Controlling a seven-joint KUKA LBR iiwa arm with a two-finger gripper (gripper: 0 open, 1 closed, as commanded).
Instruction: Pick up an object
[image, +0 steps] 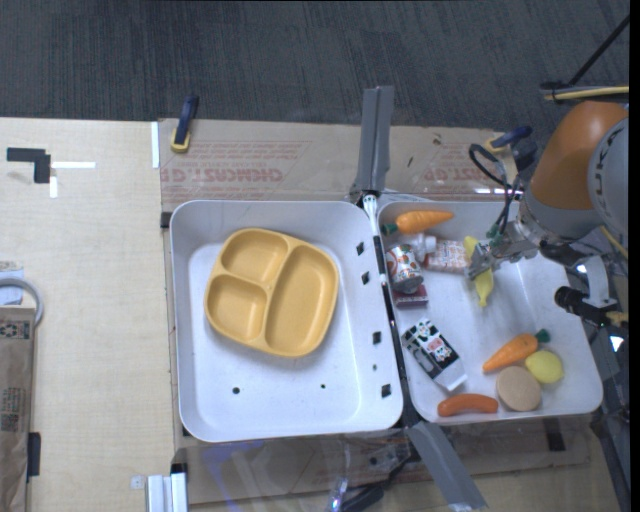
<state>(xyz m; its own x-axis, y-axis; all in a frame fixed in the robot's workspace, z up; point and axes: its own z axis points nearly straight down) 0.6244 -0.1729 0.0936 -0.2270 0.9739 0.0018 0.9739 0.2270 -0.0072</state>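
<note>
Left bin (200, 400): yellow plate (271, 291). Right bin (578, 395): carrots (two), hand (487, 264), grip unclear.

Glossy yellow plastic plate (271, 291), smooth white plastic bins (190, 330), pale wood-grain bench (80, 250), brown cardboard (270, 165)

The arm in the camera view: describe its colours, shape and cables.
The arm is bulky and rounded, with a broad orange band over grey casing. Black cables loop beside it near the wrist, one with a blue fitting. It narrows to a small grey metal gripper above the right bin.
</note>
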